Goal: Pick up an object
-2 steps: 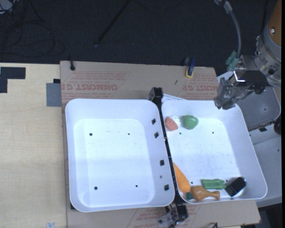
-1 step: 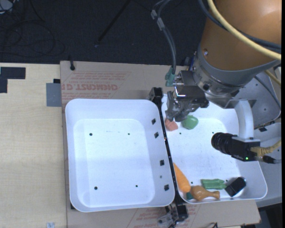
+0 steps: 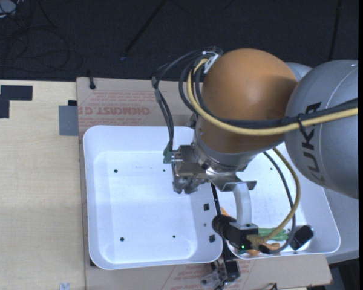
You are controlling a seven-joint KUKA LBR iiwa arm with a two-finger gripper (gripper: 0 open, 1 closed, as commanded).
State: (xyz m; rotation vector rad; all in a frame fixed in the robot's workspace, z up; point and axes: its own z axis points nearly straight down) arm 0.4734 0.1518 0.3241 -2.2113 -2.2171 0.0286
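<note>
The grey arm with its orange band [image 3: 248, 98] reaches in from the right and bends steeply down over the seam between the two shallow white bins — the left bin [image 3: 103, 222] and the right bin [image 3: 327, 234]. Its bulk hides most of the right bin. The gripper [image 3: 184, 180] hangs by the left bin's right wall; whether it has hold of anything cannot be told. Small orange and green objects [image 3: 269, 241] lie at the right bin's front edge — tangled with cables, hard to make out.
</note>
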